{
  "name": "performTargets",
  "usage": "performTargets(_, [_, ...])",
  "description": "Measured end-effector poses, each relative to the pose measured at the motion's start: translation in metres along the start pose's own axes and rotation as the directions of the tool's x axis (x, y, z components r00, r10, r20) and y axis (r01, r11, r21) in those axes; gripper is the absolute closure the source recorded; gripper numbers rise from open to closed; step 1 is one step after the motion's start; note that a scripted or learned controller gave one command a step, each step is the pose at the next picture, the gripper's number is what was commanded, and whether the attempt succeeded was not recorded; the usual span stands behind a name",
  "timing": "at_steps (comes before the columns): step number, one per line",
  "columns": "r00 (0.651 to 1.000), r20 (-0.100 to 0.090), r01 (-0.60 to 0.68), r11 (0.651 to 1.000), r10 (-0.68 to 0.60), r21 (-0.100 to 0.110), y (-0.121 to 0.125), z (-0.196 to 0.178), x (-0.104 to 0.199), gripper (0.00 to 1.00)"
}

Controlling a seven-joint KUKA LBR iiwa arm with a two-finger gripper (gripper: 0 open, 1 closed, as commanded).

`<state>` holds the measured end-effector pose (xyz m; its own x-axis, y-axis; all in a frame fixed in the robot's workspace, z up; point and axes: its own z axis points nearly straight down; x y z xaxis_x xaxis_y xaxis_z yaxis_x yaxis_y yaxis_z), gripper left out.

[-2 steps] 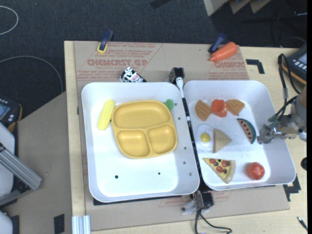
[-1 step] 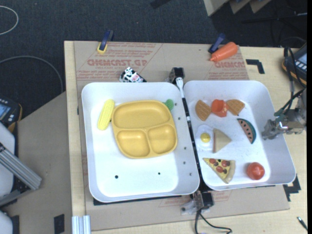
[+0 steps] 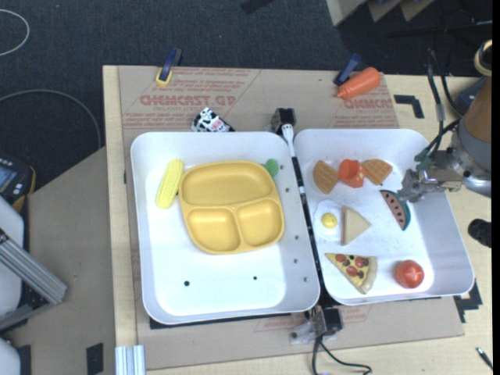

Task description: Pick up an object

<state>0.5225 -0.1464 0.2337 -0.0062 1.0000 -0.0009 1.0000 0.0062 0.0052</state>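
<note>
Pincer (image 3: 412, 187) first: from my seat I see it low over the right bin (image 3: 457, 244), its tip just beside the top of the watermelon slice (image 3: 396, 208), but whether it is apart or together I cannot tell — the metal blurs into the white floor. Nothing sits visibly in its grip. If the slice is the target, my worry is its shape: thin, curved, lying flat, so the tip could skate over it or nudge it toward the wall. The toast (image 3: 377, 170) and the red block (image 3: 351, 173) lie near, the tomato (image 3: 408, 273) farther down — a sideways drift might bump them instead. The corn (image 3: 169, 183) and yellow tray (image 3: 230, 205) sit in the left bin (image 3: 156, 233), well apart from any trouble.
</note>
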Motion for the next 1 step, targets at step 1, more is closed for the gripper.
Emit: performTargets(1, [1.0,-0.001,0.0,1.0,0.0,0.002,0.0272,0.0141,0.0494,1.0])
